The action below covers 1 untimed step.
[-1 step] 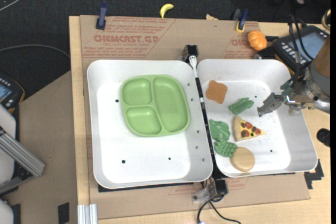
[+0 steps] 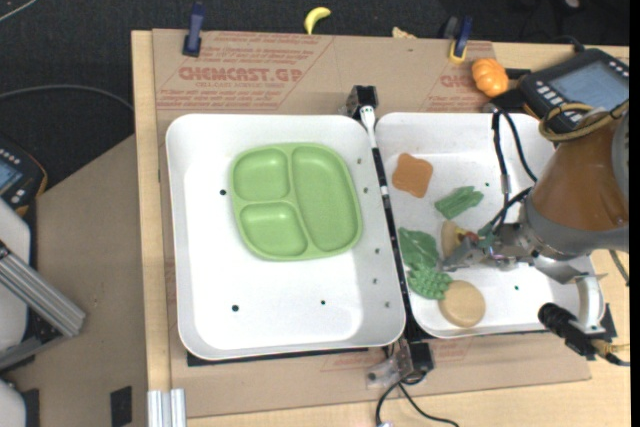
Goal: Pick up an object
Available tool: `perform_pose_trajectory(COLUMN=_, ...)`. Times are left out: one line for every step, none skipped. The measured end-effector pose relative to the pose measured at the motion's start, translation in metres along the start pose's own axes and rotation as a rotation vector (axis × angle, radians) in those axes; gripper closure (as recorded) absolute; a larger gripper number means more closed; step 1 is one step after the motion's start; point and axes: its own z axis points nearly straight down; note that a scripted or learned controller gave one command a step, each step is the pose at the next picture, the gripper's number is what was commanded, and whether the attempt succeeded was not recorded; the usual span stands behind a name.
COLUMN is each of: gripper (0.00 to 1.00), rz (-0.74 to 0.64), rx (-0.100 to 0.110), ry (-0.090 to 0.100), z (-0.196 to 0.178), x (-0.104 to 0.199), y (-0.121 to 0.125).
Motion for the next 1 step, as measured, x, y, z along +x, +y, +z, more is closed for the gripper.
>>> perform_pose_trajectory(gripper=0.00, rz=-0.003, rx=-0.012, ry=-0.008, z=-0.0073, x=-0.0282, y=0.0744)
